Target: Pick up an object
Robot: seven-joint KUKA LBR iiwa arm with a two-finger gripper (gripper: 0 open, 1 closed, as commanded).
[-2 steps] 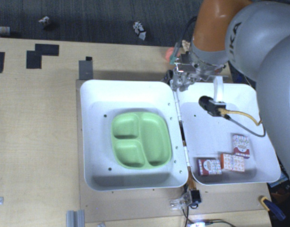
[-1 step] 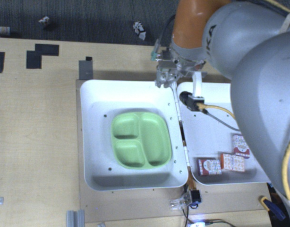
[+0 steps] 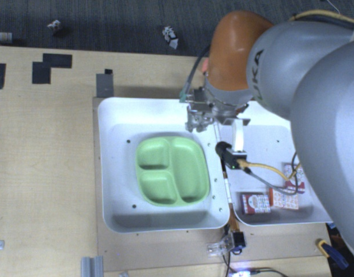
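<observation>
While hovering at twelve o'clock over the left bin, pincer state impossible to tell: best lowered squarely onto the green divided tray at centre, or swung to the small carton at four o'clock.

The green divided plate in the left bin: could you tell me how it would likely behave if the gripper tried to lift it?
The green divided plate looks like rigid moulded plastic, so probably stiff and light. It lies flat, so rolling seems unlikely. Its smooth, glossy rim may slip between fingers.
</observation>
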